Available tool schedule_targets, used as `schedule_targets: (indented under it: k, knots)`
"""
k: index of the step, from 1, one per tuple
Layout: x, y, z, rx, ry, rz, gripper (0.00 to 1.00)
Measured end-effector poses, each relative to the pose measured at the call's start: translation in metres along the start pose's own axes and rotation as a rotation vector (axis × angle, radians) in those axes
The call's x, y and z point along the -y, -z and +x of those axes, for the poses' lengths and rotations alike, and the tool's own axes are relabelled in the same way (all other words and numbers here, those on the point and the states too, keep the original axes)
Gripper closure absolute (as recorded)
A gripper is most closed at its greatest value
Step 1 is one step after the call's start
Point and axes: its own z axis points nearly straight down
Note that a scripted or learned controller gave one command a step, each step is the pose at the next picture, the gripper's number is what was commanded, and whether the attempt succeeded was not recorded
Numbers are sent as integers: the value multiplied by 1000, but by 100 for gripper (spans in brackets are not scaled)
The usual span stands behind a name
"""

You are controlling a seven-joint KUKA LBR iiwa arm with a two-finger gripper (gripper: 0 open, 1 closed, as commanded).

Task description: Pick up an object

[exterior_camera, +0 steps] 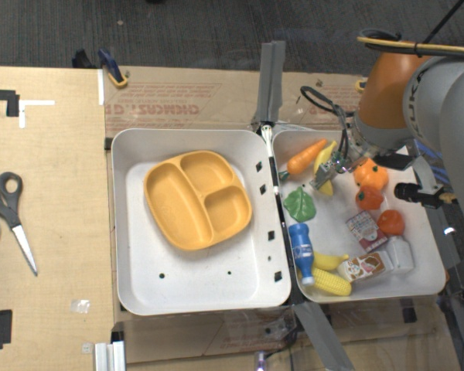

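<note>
The right bin (429, 280) holds several toy foods. Its far left part has an orange carrot (304, 158) with a yellow piece (325, 154) beside it. My gripper (325, 175) hangs over that corner, just right of the carrot and touching or nearly touching the yellow piece. An orange fruit (370, 175) and a red tomato (369, 199) lie to its right. Below the gripper lie a green leaf (299, 204) and a blue bottle (300, 246). The arm's orange band (387, 91) rises over the bin's far right.
A yellow divided plate (199, 199) lies in the left bin (131, 284). Yellow corn (331, 283), a small carton (367, 266), a pink packet (361, 226) and another tomato (390, 222) crowd the right bin's near half. Scissors (11, 215) lie on the bench at left.
</note>
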Motion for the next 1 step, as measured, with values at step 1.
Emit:
schedule_targets:
  k: [1]
  knots:
    - [-46,97,48,11,-41,-20,100]
